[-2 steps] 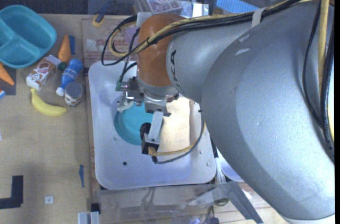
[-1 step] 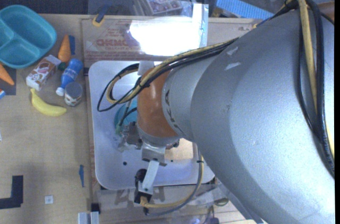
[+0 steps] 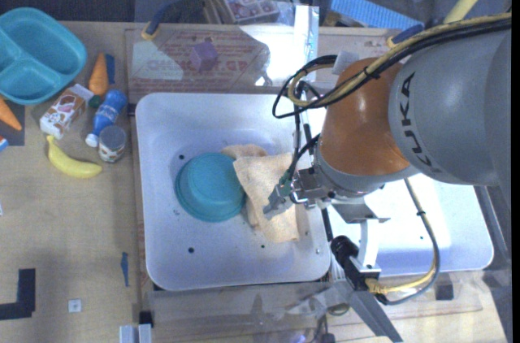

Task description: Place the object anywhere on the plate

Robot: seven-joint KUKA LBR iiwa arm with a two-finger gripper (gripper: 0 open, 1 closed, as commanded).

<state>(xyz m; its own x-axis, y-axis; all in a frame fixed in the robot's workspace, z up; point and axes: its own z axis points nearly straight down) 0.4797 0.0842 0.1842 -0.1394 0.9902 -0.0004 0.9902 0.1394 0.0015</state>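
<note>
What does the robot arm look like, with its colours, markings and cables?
The arm has a thick, rounded grey shell with dark "KUKA" lettering on it. An orange band sits above the wrist. Thin black cables loop beside the band, and more run along the arm's top. The gripper is a small dark metal piece.

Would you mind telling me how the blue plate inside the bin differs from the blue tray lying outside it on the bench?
The blue plate is round with one hollow; the blue tray is divided into compartments. The plate lies in the white bin against a tan cloth, near the gripper; the tray lies on the wooden bench at the far left. Both are blue.
</note>
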